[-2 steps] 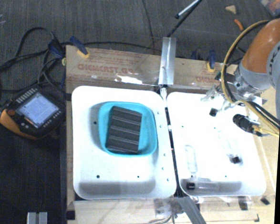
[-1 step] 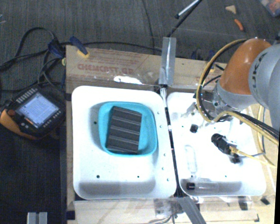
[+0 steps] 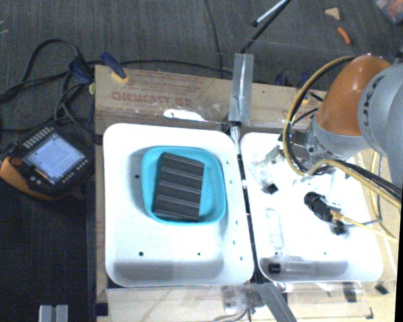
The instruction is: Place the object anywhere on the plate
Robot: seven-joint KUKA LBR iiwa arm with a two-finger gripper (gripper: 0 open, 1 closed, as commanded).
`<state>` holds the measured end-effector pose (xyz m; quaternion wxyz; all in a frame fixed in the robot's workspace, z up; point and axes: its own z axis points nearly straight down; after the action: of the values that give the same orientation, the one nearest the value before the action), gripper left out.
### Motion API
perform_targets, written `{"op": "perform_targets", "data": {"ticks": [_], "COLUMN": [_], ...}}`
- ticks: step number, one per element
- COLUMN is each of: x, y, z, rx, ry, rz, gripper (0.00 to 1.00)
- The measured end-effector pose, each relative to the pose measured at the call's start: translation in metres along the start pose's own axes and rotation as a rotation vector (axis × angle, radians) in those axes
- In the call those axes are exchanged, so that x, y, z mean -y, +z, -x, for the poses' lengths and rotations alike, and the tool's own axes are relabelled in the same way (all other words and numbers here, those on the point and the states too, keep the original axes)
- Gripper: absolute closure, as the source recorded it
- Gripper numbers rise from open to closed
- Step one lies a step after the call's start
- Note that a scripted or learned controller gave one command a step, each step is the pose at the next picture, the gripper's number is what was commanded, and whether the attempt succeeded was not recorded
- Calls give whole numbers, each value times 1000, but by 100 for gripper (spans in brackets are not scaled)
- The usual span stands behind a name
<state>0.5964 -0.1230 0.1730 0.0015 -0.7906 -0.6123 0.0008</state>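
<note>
I see the dark ribbed block [image 3: 180, 186] lying flat on the blue plate [image 3: 216, 192], which sits in the left bin [image 3: 116, 206], roughly at its middle. The gripper [image 3: 273, 170] hangs over the far left part of the right bin [image 3: 359, 264], well apart from the block, and I cannot tell from here how far its fingers are spread or whether they grip anything. Further left, off the bench, a pendant [image 3: 46, 161] with a lit screen rests on the floor.

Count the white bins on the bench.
2. The left bin holds the blue plate with a dark ridged block on it; the right bin sits beside it, under the arm.
</note>
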Motion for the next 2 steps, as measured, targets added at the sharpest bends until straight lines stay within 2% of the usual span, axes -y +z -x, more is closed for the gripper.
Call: {"op": "perform_targets", "data": {"ticks": [1, 2], "x": [64, 113], "y": [3, 22], "z": [48, 11], "rx": [0, 8], "ry": [0, -28], "rz": [0, 15], "gripper": [0, 0]}}
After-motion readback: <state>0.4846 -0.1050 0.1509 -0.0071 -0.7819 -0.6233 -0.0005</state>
